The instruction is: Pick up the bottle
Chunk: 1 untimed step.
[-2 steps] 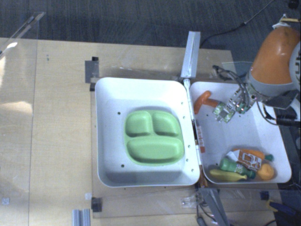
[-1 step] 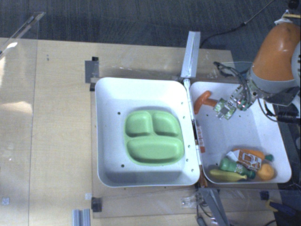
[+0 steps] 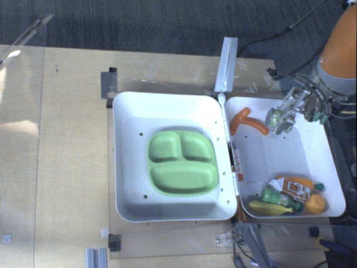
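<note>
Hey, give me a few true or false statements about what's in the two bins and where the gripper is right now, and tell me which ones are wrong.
1. The green divided tray lies in the left bin. True.
2. The gripper hangs over the left bin. False: it is over the right bin, near its far side.
3. The orange sausage lies in the right bin's far left corner. True.
4. The bottle sits beside the sausage. False: it lies at the near edge, with the banana.
5. The banana is in the green tray. False: it is in the right bin.
</note>
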{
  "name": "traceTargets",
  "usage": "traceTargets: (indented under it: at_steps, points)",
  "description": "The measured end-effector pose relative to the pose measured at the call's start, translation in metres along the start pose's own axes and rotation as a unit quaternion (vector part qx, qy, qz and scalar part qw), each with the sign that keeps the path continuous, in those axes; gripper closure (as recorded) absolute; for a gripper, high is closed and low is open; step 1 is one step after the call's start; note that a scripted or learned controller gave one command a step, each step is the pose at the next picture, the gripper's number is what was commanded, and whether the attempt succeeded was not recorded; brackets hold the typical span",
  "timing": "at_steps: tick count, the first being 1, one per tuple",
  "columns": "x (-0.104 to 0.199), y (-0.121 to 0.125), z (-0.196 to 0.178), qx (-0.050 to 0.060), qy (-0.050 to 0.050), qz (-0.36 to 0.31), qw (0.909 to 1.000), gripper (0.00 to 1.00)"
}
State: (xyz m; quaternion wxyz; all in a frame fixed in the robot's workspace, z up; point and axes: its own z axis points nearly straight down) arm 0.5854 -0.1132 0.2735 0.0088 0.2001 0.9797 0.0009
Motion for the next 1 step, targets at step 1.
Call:
traceTargets:
  at_steps: [1]
  points:
    - [-0.0671, -0.0157, -0.0088, 0.000, 0.000, -0.158, 0.9875, 1.00]
